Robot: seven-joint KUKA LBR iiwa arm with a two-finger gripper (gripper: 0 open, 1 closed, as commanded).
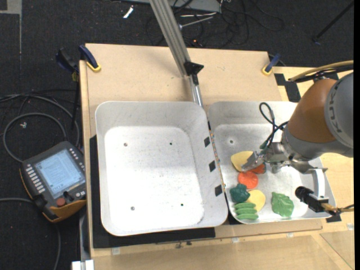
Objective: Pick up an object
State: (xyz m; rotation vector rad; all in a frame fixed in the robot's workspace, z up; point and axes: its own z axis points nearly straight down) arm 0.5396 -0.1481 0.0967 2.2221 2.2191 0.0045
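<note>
White plastic forms both shallow bins on the bench; the left bin is bare, while the right bin carries all the toys, clustered toward its 6 o'clock side. The gripper is low inside the right bin, reaching in from 3 o'clock, its tip just above the red piece and at the 4 o'clock edge of the yellow piece. That posture suggests a descent aimed at the seam between those two. Whether the pincer is released or clenched cannot be told, as the wrist body and cables cover it.

Below the red piece, at 6 o'clock, lie a dark green piece, a second yellow piece and a ribbed green piece; a light green piece sits apart at 4 o'clock. The crowding probably makes a clean single grasp harder, since neighbours touch. Nothing appears lifted, so the pick looks not yet done.
</note>
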